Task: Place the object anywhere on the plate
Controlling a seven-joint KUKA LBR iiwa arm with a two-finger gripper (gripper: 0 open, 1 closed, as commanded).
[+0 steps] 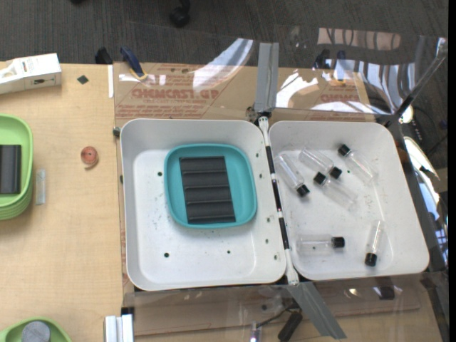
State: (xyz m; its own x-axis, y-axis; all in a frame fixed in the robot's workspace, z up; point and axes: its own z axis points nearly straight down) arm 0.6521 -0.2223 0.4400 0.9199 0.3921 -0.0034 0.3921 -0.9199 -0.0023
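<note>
One gripper, mine: open or closed, I cannot tell. Arm pose, likewise, I cannot tell, so I log positions by the bins alone.

Two white bins side by side. Left bin, right bin, inner walls touching along the middle.

One teal plate, squarish with rounded corners, lies flat in the left bin, toward its far half. One dark ribbed slab rests on it and covers most of its centre; the teal rim stays bare all round.

Six clear vials with black caps, all in the right bin, all lying on their sides:
- vial one, far side, cap toward the back wall.
- vial two and vial three, just beside each other, roughly parallel.
- vial four, nearest the shared wall, cap pointing toward the near side.
- vial five, near side, lying crosswise, well apart from the far group.
- vial six, near-right corner, cap toward the bin's near edge.

None touches the plate; the bin walls stand between every vial and it.

On the wooden bench left of the bins: one stack of green plates, one small reddish disc, one white box.
</note>
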